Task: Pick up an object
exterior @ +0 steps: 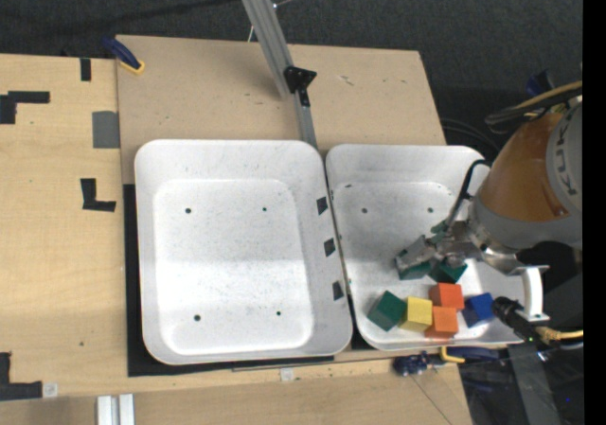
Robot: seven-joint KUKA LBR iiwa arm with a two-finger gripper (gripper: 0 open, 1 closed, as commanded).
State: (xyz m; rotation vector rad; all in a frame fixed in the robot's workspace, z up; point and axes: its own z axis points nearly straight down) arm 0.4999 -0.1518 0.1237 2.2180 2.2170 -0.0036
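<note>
The blocks [431, 308] look like small, stiff cubes of wood or hard plastic: light, not fragile, with flat smooth faces that could slip if caught on a corner. The best hold is across two opposite flat faces of a block that stands a little free of the others, such as the blue block [479, 309] at the end of the row.

They lie in the right bin [379, 177], in its near corner: a green block [386, 309], a yellow block [419, 311], two orange blocks [445, 308] and the blue one, packed touching. A dark teal block [448, 272] sits just behind them, under the gripper [417, 259]. Its jaws seem to be apart over that block, but the view is too dim to tell.
</note>
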